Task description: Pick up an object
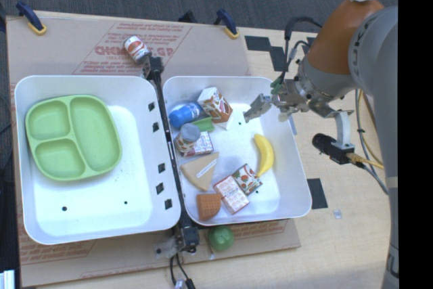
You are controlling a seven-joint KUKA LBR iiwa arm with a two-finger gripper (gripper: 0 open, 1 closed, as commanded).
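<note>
- The banana (264, 153) lies in my right bin (295, 176), near its right wall, curved, with its top end nearest my hand.
- My hand (256, 108) hangs over the upper right part of that bin, above bare white floor, with nothing between its fingers.
- I cannot tell whether the fingers are apart or together; from this angle they show as one grey tip pointing left.
- My arm comes in from the right, with the orange band (342, 34) above the wrist.
- A small carton (215, 105) with a red print stands near the top of the right bin, just left of my hand.
- A blue bottle (184, 114) lies beside the carton, against the bin's left wall.
- Below the bottle is a small grey-lidded can (190, 133) resting on a printed packet (197, 145).
- A pale wedge of cheese (199, 170) lies under those, toward the middle of the bin.
- An orange-brown block (209, 206) sits at the bin's bottom edge, beside a red-and-white box (232, 195).
- A second small printed box (247, 179) touches that one, just below the banana.
- The left bin (88, 203) holds a green divided plate (72, 137) in its upper left part.
- A small can (136, 49) lies on the cardboard sheet (101, 37) behind the bins.
- A green ball (220, 237) sits on the table just outside the right bin's front edge.
</note>
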